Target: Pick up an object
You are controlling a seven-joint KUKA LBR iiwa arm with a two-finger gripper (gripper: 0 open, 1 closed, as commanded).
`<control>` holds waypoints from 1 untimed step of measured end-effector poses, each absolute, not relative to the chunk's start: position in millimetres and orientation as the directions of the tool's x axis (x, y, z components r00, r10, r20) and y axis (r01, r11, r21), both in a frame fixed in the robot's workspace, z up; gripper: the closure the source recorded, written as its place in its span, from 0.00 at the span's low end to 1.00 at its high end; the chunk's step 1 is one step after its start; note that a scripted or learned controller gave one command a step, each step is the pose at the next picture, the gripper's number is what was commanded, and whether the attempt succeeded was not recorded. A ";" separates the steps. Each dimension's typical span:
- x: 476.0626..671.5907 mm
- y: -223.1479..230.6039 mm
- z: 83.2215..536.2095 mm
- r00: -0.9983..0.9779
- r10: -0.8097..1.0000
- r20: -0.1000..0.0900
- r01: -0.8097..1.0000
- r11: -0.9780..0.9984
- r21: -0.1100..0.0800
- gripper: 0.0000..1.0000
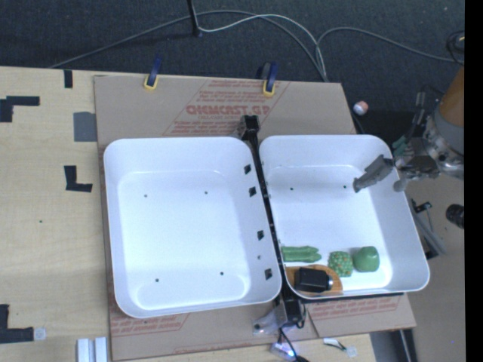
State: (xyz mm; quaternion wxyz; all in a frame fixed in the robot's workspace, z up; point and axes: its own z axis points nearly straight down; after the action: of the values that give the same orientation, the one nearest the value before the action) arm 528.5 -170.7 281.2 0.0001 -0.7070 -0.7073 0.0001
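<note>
Over the right bin's (339, 145) far right rim, the gripper (381, 170) hangs at the end of the arm (445, 138), with one grey finger (371, 176) angling down and left above the bin floor. Whether the pincer is spread or pressed together cannot be told from this slant, and nothing shows between its tips.

The things to pick all lie at the near edge of that bin, well apart from the gripper: a long green vegetable (299, 254), a bumpy pale green piece (339, 262), a round green fruit (366, 259), and a black object (312, 280) resting on something orange (333, 283) in the near corner. The approach step, as I judge it, goes best by travelling toward the near wall first, then descending straight over one piece. The round fruit looks the easiest target, since it has some bare floor on its right side; the black object sits tight against the wall and leaves little room for a finger.

The left bin (181, 225) shows bare white floor.
</note>
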 end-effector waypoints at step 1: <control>491.8 -196.8 224.0 0.003 1.000 0.001 1.000 -0.003 -0.006 0.00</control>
State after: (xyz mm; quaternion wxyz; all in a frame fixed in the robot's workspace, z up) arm 491.8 -196.8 224.0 0.0024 -0.7082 -0.7061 0.0017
